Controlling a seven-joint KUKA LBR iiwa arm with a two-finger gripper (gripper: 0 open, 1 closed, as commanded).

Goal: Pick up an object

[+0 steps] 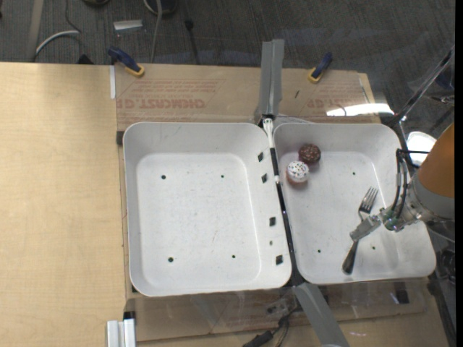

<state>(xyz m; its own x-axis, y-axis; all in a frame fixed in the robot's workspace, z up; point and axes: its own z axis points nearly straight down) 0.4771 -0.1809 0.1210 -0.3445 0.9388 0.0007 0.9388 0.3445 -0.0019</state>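
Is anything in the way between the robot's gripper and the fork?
No, nothing visible is. The gripper is right at the fork in the right bin, about halfway along its handle. The two small balls lie apart, up near the bin's far left corner, well off to the side.

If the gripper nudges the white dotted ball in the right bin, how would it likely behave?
The white dotted ball looks round, so it would probably roll. It seems to touch the dark ball, so that might shift too. It sits near the right bin's left wall, which would likely stop it.

The arm enters from the right, its gripper (370, 225) low over the right bin's floor.
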